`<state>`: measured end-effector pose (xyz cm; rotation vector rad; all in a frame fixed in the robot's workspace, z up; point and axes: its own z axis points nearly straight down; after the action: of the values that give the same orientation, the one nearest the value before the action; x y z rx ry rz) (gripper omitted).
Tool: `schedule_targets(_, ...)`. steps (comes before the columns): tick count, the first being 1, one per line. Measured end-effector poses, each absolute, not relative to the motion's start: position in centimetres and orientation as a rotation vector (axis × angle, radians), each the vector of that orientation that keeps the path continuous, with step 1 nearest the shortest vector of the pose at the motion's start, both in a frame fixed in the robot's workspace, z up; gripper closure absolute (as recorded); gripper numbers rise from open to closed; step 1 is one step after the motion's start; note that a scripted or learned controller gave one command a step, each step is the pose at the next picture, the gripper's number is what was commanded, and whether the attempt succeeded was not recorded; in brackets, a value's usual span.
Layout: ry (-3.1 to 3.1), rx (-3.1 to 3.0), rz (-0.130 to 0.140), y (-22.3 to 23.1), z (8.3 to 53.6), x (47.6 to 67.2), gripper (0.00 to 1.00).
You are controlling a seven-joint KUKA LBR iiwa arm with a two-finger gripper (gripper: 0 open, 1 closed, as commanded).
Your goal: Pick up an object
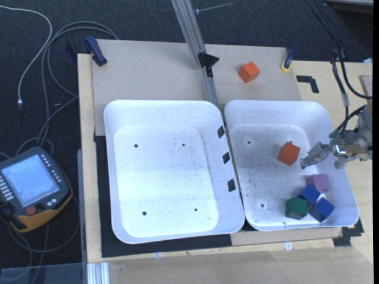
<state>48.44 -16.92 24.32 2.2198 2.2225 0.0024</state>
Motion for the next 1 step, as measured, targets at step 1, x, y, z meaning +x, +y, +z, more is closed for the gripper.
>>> schedule_targets(1, 2.220, 2.217, 0.004, -17.25, 26.17, 48.14, 0.00)
